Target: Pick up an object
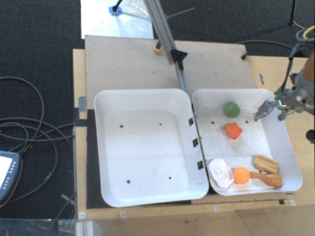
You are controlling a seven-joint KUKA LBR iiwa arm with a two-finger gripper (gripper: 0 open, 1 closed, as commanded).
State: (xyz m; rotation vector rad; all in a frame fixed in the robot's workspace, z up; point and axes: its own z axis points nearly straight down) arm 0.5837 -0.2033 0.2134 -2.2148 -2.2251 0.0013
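- Arm (306,77) cut off by the right edge, just the wrist end in view.
- Gripper (266,111) too small and blurred to read the fingers.
- Screen device (7,175) clipped by the left edge.
- Tan block (266,163) partly covering the brown wooden piece (268,179).

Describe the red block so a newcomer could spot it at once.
Look at the right bin, the one that holds the objects. Near its middle, just below the green ball, lies the red block. It is the only red thing there, with flat faces and corners, while the orange ball and white lump sit along the near edge.
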